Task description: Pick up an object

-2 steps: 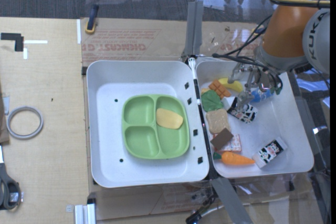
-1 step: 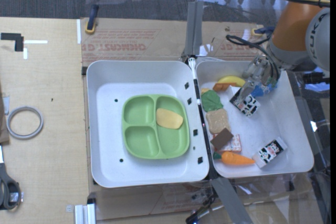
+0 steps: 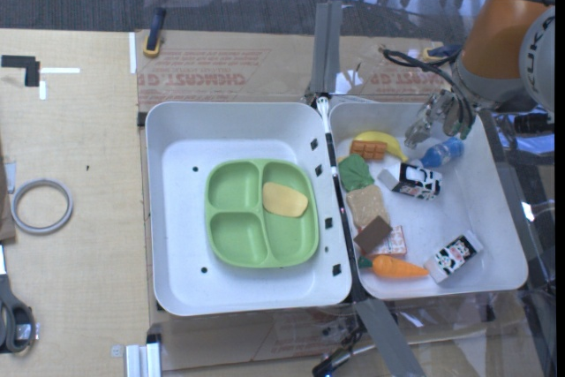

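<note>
The arm looked to be in its approach step: the gripper (image 3: 439, 121) hung over the far side of the right bin (image 3: 494, 216), and whether it was spread or closed on anything I could not tell from this blurred angle. The blue bottle (image 3: 440, 153) lay just beside and below it, perhaps touching, so the next move called for a short descent squarely over that bottle.

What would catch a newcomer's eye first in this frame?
The green three-compartment plastic plate in the left white bin, with a pale yellow oval piece in its right compartment. Next, the jumble of toy food in the right white bin, such as an orange carrot near the front and a yellow banana near the back. The grey gripper hangs over that bin's far right part, beside a blue bottle.
</note>
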Robot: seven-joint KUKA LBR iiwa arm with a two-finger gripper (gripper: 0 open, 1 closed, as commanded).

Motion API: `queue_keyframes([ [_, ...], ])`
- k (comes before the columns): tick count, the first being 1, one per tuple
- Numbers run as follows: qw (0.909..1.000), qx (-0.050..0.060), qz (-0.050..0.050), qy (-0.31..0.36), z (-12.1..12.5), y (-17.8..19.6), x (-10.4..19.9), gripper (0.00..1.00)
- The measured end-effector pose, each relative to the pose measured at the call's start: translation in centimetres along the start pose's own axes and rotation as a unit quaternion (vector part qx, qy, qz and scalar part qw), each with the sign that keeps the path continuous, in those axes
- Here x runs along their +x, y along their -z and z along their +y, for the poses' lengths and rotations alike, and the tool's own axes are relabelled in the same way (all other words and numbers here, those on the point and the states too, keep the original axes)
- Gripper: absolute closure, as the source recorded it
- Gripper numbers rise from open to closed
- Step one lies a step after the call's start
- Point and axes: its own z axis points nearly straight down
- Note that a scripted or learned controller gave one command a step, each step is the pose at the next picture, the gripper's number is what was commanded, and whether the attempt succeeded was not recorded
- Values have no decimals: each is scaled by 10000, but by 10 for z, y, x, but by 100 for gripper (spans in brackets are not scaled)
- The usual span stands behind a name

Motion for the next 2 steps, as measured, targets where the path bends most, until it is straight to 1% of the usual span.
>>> queue_keyframes([
  [1,10000,8,35,1,0,-1,2,0],
  [2,10000,3,-18,13,1,10,-1,100],
])
